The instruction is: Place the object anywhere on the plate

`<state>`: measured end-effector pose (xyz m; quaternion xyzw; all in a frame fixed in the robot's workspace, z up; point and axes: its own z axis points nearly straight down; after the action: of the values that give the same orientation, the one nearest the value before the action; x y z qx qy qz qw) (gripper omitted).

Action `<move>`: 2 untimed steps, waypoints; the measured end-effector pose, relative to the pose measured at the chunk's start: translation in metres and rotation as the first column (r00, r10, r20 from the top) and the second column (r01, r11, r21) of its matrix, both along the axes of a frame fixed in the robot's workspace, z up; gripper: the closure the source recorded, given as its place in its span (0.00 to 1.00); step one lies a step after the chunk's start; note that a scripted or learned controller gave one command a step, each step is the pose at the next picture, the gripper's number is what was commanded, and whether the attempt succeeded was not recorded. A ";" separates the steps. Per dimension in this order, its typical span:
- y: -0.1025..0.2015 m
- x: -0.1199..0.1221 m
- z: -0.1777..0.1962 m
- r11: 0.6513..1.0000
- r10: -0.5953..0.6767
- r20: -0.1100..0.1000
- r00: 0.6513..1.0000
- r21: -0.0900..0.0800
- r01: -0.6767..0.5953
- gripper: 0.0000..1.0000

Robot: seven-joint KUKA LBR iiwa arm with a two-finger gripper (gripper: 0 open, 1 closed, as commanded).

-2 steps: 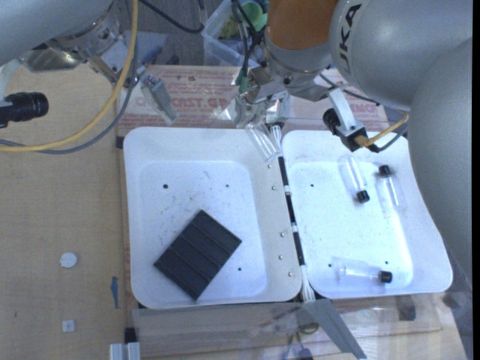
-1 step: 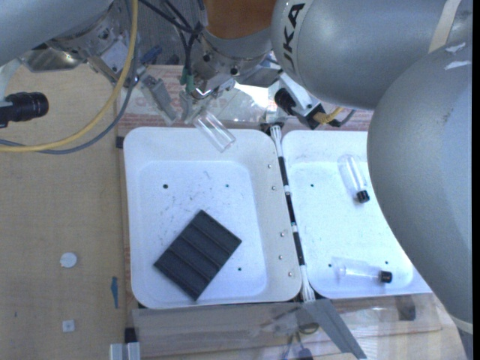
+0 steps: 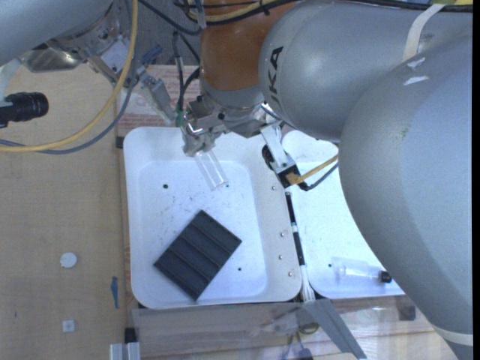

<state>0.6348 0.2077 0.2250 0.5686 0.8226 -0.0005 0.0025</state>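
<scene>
In the left bin [image 3: 142, 201], toward its near side, a dark ribbed rectangular plate [image 3: 198, 254] is seen lying flat and turned at an angle. Over the far part of the same bin the end effector [image 3: 211, 169] is held, its translucent fingers [image 3: 217, 172] pointing down and toward the near side; whether they are spread or closed cannot be told, and nothing is seen between them. Above it the orange band [image 3: 232, 36] and the grey arm [image 3: 375, 88] are seen reaching in from the right. In the right bin [image 3: 330, 201], at its near right, a small clear syringe-like object [image 3: 358, 271] with a dark tip is seen lying flat, well apart from the plate. Both bins are carried by the wooden desk [image 3: 60, 223].
</scene>
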 end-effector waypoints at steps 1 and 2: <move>-0.005 -0.054 -0.081 0.995 -0.099 -0.006 0.995 0.003 0.099 1.00; -0.048 -0.098 0.025 0.924 0.383 -0.001 0.924 0.004 -0.383 1.00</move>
<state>0.5370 0.1600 0.2501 0.3972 0.9177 0.0011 0.0008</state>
